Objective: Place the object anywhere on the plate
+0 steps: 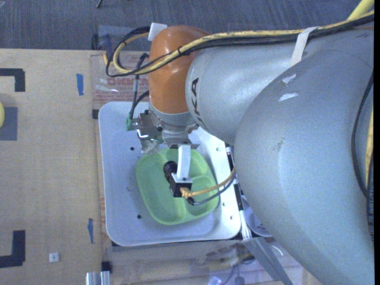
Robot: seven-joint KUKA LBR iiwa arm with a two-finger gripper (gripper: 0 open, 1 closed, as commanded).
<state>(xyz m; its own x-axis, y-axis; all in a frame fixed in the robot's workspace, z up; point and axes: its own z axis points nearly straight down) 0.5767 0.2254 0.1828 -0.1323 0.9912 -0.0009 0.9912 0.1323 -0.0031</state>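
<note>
The pale green plate [155,189] is seen lying flat in the near half of a shallow white bin [114,159], clear of the bin's left wall. The plate is made of smooth, plastic-looking material, is shaped as a rounded rectangle, and is divided into compartments by low raised ridges. Its middle and far edge are covered by the gripper [167,145], which is held straight down over it; whether the gripper is open or closed, or has hold of anything, cannot be told.

Black lettering [195,103] is printed on the grey casing of the arm [285,129] beside the orange band [169,70], but it is too foreshortened to be read. The arm is stretched in from the right and bent down at the wrist.

To the left, a brown board-like bench top [47,171] is marked with strips of blue tape [80,85] and black corner marks [15,79].
</note>
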